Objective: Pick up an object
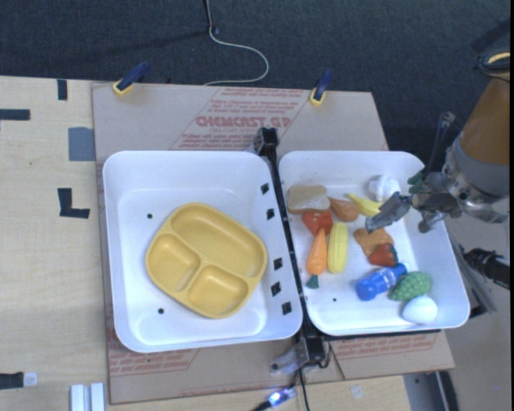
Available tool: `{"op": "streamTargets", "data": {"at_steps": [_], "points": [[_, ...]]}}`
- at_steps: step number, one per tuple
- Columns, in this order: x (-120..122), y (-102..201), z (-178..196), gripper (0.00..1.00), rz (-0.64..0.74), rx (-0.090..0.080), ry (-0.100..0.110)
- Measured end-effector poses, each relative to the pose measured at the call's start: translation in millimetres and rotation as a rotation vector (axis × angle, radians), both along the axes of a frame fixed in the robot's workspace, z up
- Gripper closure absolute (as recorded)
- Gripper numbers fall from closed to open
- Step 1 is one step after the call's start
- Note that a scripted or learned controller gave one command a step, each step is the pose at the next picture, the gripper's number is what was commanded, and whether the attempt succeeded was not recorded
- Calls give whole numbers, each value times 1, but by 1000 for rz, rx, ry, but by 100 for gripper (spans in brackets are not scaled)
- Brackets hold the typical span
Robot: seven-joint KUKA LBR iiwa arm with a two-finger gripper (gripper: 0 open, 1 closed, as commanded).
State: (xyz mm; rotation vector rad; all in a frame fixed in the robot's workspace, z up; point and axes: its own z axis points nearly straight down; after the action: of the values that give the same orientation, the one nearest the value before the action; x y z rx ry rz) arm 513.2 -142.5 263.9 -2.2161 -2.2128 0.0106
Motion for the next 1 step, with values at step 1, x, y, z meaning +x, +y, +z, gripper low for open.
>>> {"op": "streamTargets", "data": {"at_steps": [1], "points": [[2, 0, 5, 0, 3, -2, -11]]}}
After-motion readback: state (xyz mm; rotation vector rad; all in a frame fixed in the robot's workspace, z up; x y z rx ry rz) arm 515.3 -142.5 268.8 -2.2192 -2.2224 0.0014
